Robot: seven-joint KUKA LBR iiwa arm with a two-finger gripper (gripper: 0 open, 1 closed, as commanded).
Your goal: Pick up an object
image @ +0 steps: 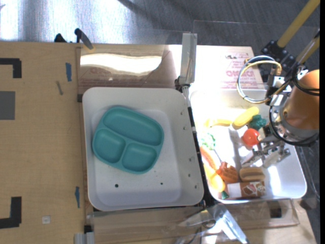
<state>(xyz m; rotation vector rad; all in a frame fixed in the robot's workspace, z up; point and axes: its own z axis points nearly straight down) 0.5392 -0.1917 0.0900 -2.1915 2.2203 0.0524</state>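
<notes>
The right bin (292, 179) holds a heap of toy foods. Among them are a red tomato (250, 136), a yellow banana-like piece (245, 117), a tan bun (251, 174), a small brown and white carton (252, 189) and an orange carrot (207, 158). My gripper (258, 155) reaches in from the right and hangs low in this bin, just below the tomato and above the bun. Its metal parts overlap the clutter, and nothing is clearly seen held in it.
The left bin (96, 187) carries a teal divided plate (128, 139). A metal divider post (188, 60) stands between the bins at the back. Cables and a yellow strut (299, 19) crowd the far right. Cardboard (35, 136) covers the left of the bench.
</notes>
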